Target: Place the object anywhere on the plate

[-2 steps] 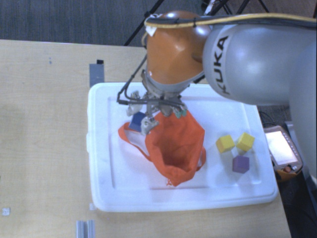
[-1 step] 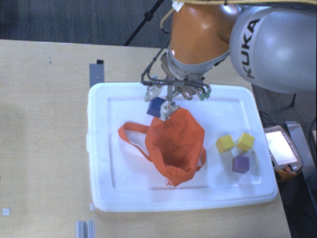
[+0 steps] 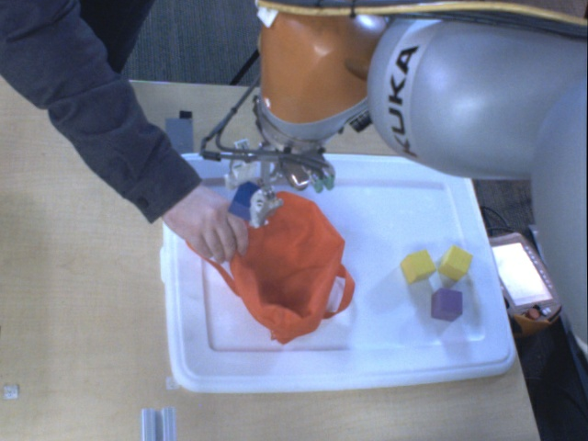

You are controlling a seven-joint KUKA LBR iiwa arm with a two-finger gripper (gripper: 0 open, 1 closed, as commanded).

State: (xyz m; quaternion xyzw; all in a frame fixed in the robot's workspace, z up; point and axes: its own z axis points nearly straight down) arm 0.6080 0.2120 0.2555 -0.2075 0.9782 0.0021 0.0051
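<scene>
camera view: we see the grey arm's two-finger gripper (image 3: pixel 265 205) low over the far-left part of the shallow white bin (image 3: pixel 404 356), beside a small blue block (image 3: pixel 243 197). we cannot tell its opening or whether it grips the block. a person's hand (image 3: pixel 213 228) holds the crumpled orange cloth bag (image 3: pixel 289 265) just beneath. we judge the hand could be struck, or the block dropped into the bag. no plate is discernible; two yellow cubes (image 3: pixel 435 265) and a purple cube (image 3: pixel 446 304) sit right.

Blue block (image 3: pixel 243 198) sits at the crumpled orange bag's (image 3: pixel 292 263) upper-left edge.
</scene>
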